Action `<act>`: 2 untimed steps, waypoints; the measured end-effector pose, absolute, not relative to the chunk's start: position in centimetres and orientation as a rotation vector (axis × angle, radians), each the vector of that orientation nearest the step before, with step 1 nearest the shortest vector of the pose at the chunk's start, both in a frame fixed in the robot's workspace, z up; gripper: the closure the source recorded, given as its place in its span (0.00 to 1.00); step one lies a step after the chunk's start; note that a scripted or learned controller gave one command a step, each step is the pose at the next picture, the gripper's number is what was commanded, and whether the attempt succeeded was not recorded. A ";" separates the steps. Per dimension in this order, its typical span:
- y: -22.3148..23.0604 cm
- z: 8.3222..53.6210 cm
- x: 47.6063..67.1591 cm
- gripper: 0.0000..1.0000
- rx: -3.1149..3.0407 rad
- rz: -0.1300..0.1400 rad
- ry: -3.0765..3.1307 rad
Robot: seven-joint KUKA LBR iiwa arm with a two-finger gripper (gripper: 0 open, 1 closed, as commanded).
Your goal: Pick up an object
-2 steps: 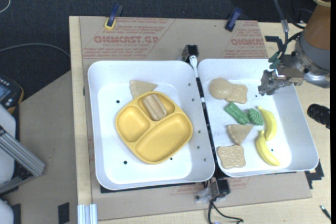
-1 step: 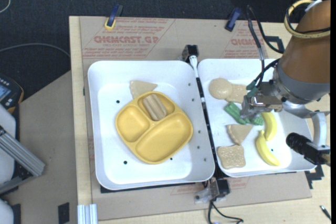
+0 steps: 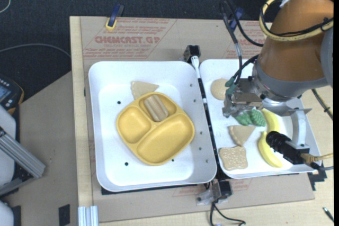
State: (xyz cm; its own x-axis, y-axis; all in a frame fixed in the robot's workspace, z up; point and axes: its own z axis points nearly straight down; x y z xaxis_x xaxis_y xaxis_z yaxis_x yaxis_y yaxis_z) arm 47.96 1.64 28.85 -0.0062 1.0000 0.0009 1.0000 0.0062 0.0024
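right bin (image 3: 212,69): gripper (image 3: 237,108) low near its centre, just over a green leafy piece (image 3: 253,118); finger state cannot be told. banana (image 3: 271,137) by the right edge, bread slice (image 3: 233,157) at the front left corner, round cracker (image 3: 219,88) near the back left. left bin (image 3: 100,114): yellow divided plate (image 3: 154,132) at centre, holding a tan piece (image 3: 155,107).
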 end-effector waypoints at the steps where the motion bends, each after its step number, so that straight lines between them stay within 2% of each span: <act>1: 9.1 34.3 48.0 1.00 2.209 0.011 2.230; 2: 8.7 35.0 48.0 1.00 2.218 0.003 2.223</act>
